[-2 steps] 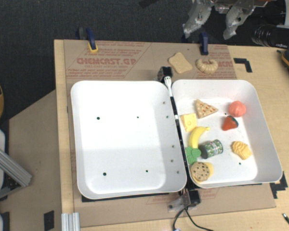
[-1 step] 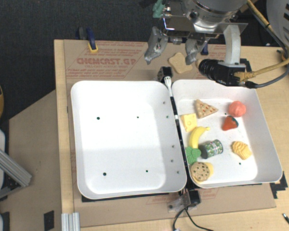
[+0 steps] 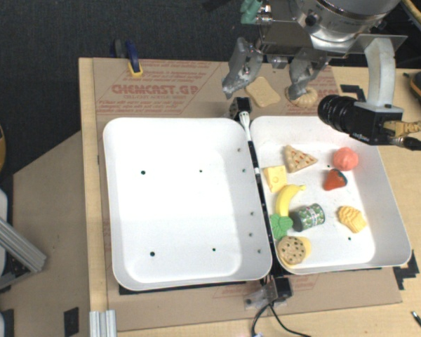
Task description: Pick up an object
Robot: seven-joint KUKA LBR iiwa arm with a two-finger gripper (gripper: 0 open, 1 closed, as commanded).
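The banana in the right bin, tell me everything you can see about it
The banana is a small yellow toy that looks like smooth plastic, curved, with a paler tip at its upper right end. It lies flat on the floor of the right bin, near the bin's left wall, running from upper right to lower left. Its upper end sits just below the yellow cheese block, and its lower end meets the green leafy piece. The dark green can lies close on its right. The gripper is well above it, beyond the bin.

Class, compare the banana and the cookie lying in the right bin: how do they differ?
The banana is yellow, long and curved; the cookie is tan, round and dotted with dark chips. The banana lies nearer the bin's middle, the cookie at its near edge. Both sit beside the divider.
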